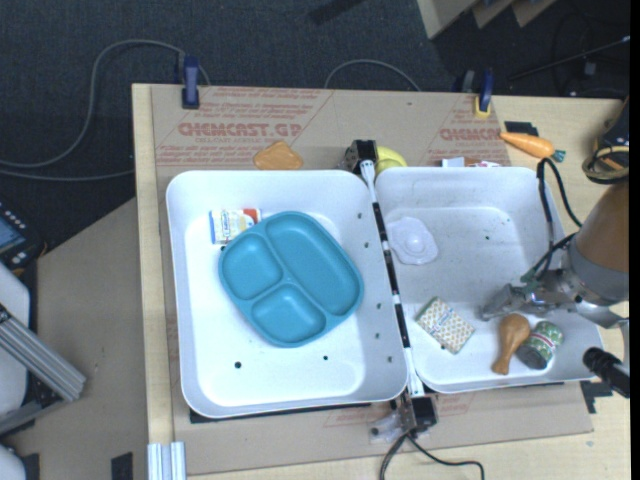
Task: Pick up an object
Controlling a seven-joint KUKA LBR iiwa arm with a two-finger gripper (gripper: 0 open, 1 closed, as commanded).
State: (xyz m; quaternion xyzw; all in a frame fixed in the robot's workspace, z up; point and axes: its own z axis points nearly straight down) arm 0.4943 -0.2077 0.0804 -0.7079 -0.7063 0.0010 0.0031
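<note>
Just below gripper (520, 301): drumstick (512, 340) (brown)

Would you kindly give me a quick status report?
Gripper low in right bin, grasping nothing. Wooden drumstick just below it. Patterned packet left, clear.

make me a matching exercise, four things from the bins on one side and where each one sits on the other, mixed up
Things:
1. blue divided plate
2. small carton
3. patterned packet
4. clear round lid

Places:
A. right bin, upper left part
B. left bin, near the middle
C. left bin, at the plate's upper left edge
D. right bin, lower left part

Pairs: 1-B, 2-C, 3-D, 4-A
</note>
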